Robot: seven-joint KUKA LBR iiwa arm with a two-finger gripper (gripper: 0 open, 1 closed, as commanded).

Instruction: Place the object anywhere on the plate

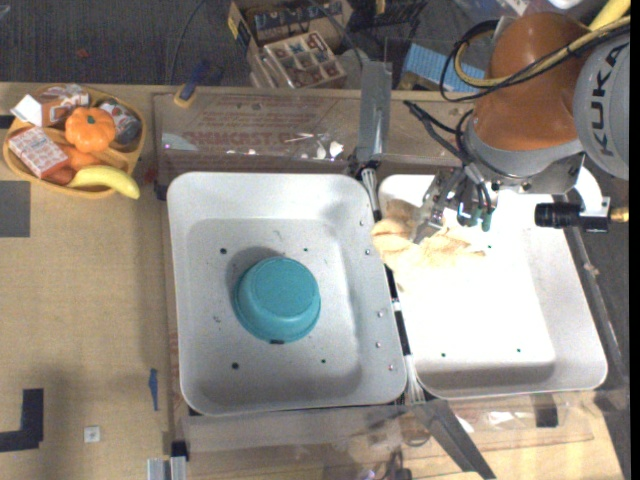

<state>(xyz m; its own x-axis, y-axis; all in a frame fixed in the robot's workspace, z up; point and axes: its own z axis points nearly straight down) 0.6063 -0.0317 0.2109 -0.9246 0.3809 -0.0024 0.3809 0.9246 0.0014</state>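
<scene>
A tan wooden bench [80, 308] carries two white bins; beyond its far edge lies dark carpeted floor [90, 18]. A bowl of toy fruit [75, 140] sits at the bench's far left corner. Cardboard boxes [290, 28] clutter the floor behind.

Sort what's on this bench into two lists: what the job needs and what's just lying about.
Job:
- teal plate, upside-down-looking, in the left bin
- pale object in the right bin, near its upper left corner
- gripper, low over that object

Lying about:
- bowl of toy food at the bench's far left, with a banana and a small pumpkin
- boxes beyond the bench
</scene>
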